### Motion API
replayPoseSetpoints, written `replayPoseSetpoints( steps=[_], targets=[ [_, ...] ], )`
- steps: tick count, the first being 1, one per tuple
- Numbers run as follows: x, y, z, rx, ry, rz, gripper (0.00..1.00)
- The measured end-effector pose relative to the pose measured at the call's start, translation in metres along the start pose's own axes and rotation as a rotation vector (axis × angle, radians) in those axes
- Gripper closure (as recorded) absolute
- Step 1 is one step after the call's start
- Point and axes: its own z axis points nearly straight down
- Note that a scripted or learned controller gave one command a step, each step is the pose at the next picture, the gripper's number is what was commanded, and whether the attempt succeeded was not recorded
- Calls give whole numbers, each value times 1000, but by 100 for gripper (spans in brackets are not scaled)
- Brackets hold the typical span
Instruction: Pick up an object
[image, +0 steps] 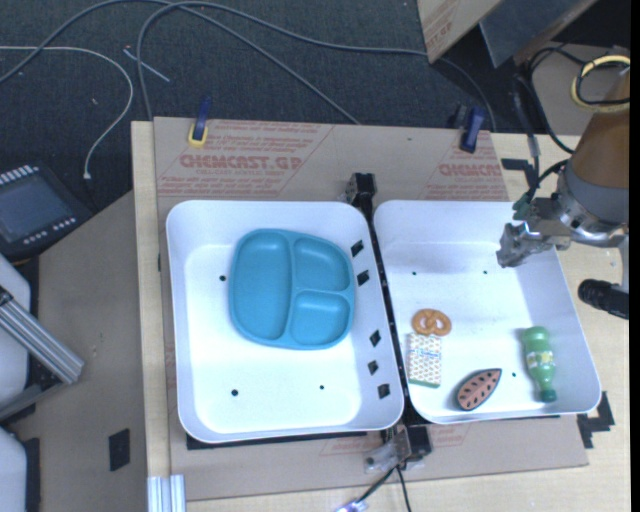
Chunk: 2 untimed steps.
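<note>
Here the gripper (512, 250) hangs above the right bin's (460, 225) bare far corner, seemingly pausing before choosing; pretzel (431, 322), green bottle (539, 362), leaf-shaped toy (478, 389) and patterned packet (425, 360) lie untouched along its near side.

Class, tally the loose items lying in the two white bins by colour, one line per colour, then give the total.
Blue: 1, the divided plate
Green: 1, the bottle
Brown: 2, the pretzel and the leaf-shaped piece
White, patterned: 1, the small packet
Total: 5
</note>
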Motion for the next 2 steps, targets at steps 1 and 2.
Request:
replayPoseSetpoints(
  steps=[1,2],
  targets=[
    [-7,-2,-47,1,0,-1,100],
    [45,-8,-53,8,5,-6,100]
  ],
)
